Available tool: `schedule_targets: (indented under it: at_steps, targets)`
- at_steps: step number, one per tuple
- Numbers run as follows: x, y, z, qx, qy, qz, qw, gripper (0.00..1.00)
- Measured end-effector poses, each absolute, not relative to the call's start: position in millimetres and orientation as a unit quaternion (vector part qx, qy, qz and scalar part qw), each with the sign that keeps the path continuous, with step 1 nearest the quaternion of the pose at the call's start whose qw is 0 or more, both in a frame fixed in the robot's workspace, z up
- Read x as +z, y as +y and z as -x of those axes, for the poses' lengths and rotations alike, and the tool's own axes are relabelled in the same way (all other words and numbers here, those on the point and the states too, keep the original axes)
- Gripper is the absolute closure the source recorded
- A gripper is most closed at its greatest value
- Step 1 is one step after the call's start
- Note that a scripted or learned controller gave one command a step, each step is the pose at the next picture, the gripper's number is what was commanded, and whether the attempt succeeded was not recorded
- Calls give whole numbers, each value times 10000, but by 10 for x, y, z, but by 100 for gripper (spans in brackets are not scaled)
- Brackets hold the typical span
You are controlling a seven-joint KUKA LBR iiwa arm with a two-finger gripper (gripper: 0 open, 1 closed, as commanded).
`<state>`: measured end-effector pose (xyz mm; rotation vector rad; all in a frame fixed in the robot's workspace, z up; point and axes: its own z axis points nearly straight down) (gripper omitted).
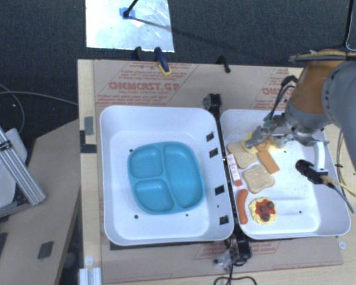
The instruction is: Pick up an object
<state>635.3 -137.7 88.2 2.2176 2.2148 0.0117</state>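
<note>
The pincer (260, 136) hangs low in the right bin (296, 215), near its far edge. Whether it is spread or pressed together cannot be told, and nothing is seen pinched in it. A yellow piece (251, 143) lies just under its tip, touching a toast slice (243, 157) right below. An orange stick (268, 160) lies just beside the pincer, on its near side. Further toward the near edge come a second toast slice (258, 179), then a sausage (242, 207) and a small pizza (264, 210). Well off to the pincer's left, a blue divided plate (165, 177) sits in the left bin (110, 159) on the bench (86, 177).
</note>
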Motion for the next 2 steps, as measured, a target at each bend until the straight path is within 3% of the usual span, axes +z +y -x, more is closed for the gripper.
schedule_targets:
  at_steps: [1,2]
  targets:
    - [987,-1369,-6363,32,7084,-7058,46,100]
    - [1918,-520,-6729,61,7118,-7024,43,100]
